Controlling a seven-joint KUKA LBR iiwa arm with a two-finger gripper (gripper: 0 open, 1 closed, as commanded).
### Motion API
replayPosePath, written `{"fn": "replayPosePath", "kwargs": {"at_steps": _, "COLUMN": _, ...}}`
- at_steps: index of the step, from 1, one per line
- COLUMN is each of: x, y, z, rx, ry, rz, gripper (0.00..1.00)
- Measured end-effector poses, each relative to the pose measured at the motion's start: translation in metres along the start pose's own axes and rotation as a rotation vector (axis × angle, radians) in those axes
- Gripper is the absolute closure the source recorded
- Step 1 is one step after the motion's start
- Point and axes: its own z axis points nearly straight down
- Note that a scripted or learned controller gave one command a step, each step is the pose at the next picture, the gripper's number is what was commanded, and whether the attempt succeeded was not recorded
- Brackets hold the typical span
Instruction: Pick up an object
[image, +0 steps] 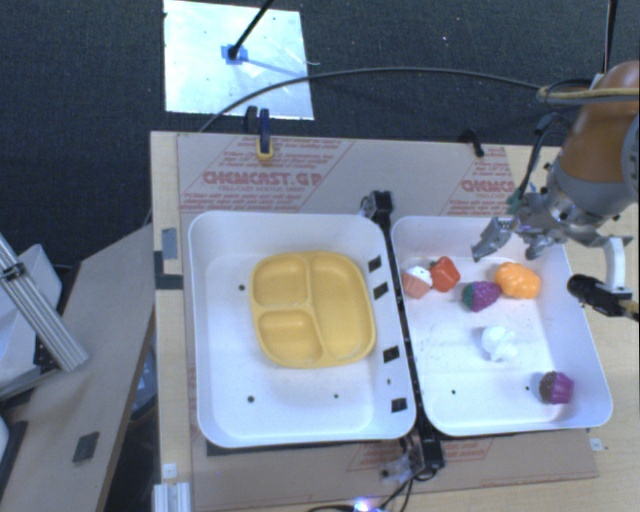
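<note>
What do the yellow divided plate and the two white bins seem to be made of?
The yellow plate looks like moulded plastic with a matte to satin finish: one even colour, rounded compartment ridges, soft highlights. The left bin and the right bin look like thin formed white plastic, fairly smooth, with rounded corners and a turned rim. This is judged from looks alone.

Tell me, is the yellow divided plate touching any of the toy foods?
Apart. The camera view shows the yellow plate alone in the left bin; the toys lie in the right bin.
</note>
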Motion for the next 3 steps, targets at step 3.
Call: {"fn": "replayPosePath", "kwargs": {"at_steps": 3, "x": -0.004, "y": 0.014, "z": 0.088, "rx": -0.032, "ry": -0.009, "rz": -0.001, "gripper": 0.00}}
